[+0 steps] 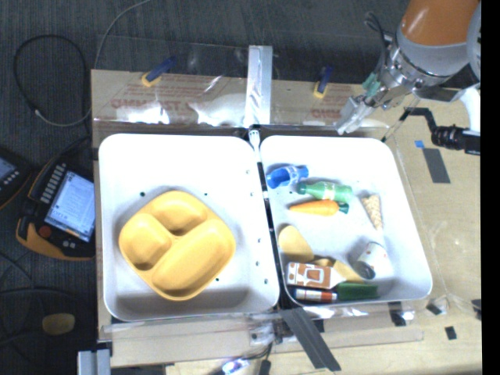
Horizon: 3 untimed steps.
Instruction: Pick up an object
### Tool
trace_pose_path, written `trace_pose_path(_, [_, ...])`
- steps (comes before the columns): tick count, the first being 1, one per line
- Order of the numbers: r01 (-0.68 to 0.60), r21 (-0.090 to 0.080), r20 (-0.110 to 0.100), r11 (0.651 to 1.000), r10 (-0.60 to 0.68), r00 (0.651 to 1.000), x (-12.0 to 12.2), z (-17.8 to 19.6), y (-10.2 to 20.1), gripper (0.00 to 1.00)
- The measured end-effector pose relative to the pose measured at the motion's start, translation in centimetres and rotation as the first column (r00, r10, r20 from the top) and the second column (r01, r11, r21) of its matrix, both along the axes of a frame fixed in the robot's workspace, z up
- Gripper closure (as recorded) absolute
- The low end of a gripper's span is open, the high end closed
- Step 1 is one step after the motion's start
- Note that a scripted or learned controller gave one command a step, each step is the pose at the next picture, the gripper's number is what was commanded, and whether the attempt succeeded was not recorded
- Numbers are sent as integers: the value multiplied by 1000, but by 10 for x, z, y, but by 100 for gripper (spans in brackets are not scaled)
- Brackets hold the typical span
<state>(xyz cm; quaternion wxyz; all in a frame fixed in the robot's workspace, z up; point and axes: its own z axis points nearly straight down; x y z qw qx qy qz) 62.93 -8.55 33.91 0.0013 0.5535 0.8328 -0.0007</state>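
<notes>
Pick not yet made, by my read: the gripper (353, 120) hangs at upper right of the frame, over the back rim of the right bin (406, 209), with nothing between its fingers. Whether they stand apart or together I cannot tell. Candidates lie in that bin: green bottle (324, 189), carrot (318, 206), blue item (281, 176); yellow tray (176, 243) sits in the left bin (125, 158).

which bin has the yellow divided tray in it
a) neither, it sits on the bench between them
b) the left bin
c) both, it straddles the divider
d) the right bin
b: the yellow divided tray lies wholly inside the left bin, while the right bin holds the small items such as the carrot and the green bottle.
</notes>
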Motion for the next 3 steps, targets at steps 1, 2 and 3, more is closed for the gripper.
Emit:
trace_pose_path(1, [-265,3,-2,964,265,964,-58,-105,18,100])
trace_pose_path(2, [-105,3,-3,995,105,995,0,-120,62,100])
trace_pose_path(3, [-224,1,-2,975,224,975,-44,-127,36,100])
